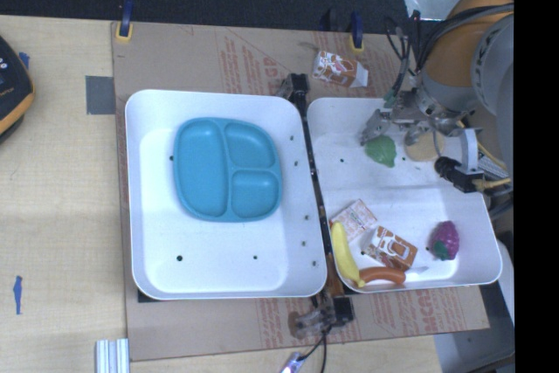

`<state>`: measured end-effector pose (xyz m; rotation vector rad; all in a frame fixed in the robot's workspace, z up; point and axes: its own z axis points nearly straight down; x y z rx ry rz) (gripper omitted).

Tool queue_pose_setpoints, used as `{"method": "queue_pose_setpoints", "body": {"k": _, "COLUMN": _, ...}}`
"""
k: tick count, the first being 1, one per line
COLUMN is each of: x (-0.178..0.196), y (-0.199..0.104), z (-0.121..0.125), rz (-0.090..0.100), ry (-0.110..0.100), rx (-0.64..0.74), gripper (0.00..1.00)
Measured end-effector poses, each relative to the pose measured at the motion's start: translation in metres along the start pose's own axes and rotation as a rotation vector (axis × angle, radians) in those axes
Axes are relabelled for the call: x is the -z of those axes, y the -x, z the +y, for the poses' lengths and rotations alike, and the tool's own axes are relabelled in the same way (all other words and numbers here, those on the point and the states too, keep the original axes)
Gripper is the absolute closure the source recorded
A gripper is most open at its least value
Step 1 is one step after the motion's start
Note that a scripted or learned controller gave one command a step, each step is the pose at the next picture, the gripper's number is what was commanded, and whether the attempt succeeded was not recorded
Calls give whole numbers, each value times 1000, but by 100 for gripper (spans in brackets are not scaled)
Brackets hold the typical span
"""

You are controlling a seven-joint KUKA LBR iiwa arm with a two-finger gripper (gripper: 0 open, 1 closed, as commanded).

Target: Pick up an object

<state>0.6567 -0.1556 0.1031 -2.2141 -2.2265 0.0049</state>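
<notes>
Inside the right bin, the gripper hangs with fingers spread narrowly, directly above the green object

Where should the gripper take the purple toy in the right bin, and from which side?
Take the purple toy from straight above, across its rounded middle. It lies apart from the packets and the banana, so fingers would probably fit on either side; the right bin's wall is close, so a sideways approach looks cramped.

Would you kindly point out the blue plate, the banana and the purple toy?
blue plate (229, 169), camera view, middle of the dish.
banana (342, 255), camera view, middle of its length.
purple toy (445, 240), camera view, its centre.
</notes>
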Motion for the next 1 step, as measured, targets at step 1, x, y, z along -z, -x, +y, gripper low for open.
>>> {"method": "queue_pose_setpoints", "body": {"k": 1, "x": -11, "y": -11, "z": -1, "rz": 1, "ry": -2, "rx": 0, "gripper": 0}}
